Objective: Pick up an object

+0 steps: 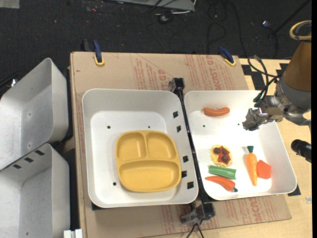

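Approach stage: our gripper [251, 121] hangs over the right bin [285, 148], jaw state unclear; next, we descend onto the carrot [252, 166].

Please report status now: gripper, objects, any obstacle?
Gripper over right bin, upper right side. Nothing between fingers. Carrot and sausage lie free. Nothing in the way.

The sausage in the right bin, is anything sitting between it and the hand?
Nothing visible does. The sausage lies alone near the bin's far wall, and bare white floor separates it from the hand to its right.
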Robot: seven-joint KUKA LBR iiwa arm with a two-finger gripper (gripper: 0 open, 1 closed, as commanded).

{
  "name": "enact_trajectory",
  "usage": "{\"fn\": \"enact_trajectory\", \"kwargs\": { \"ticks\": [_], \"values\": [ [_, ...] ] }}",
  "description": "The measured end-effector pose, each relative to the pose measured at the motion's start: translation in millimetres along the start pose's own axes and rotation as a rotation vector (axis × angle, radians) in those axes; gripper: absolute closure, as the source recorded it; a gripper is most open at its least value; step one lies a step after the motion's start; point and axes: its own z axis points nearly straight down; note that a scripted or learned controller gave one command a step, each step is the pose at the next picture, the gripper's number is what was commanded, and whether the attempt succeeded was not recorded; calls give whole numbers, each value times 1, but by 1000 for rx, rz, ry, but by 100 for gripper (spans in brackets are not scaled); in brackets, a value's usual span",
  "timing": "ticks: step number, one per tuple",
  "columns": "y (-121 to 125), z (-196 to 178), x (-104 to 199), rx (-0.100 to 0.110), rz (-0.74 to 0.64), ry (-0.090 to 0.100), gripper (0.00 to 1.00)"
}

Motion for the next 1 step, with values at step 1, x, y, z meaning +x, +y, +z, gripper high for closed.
{"fn": "enact_trajectory", "kwargs": {
  "ticks": [1],
  "values": [
    [2,0,57,6,-5,3,100]
  ]
}}
